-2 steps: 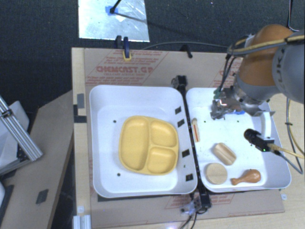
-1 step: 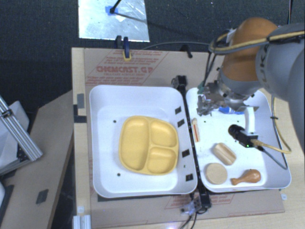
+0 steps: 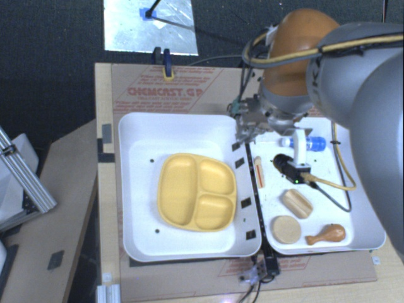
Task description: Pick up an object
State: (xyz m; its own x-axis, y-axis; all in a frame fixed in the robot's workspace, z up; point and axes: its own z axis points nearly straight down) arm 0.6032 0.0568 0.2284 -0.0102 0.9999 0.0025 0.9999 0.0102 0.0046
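The grey arm takes up the view's upper right, its orange band bulging above the wrist. Under it, the gripper sits low over the far end of the wall where the two bins meet, above the left bin's far right corner. Whether the claw is spread or pressed together cannot be told from this angle, and nothing can be seen in its grasp.

The left bin holds one thing, a yellow compartment tray, lying flat in the middle of the floor (one long section and two smaller ones).

The right bin holds the loose pieces, all apart from the gripper. A toy chicken drumstick lies near the front edge. A tan wooden block sits behind it and toward the left, and a round tan disc lies just in front of that block. A small white bottle with a blue cap lies on its side toward the far end, closest to the wrist. An orange-red stick lies along the dividing wall, just inside the right bin.
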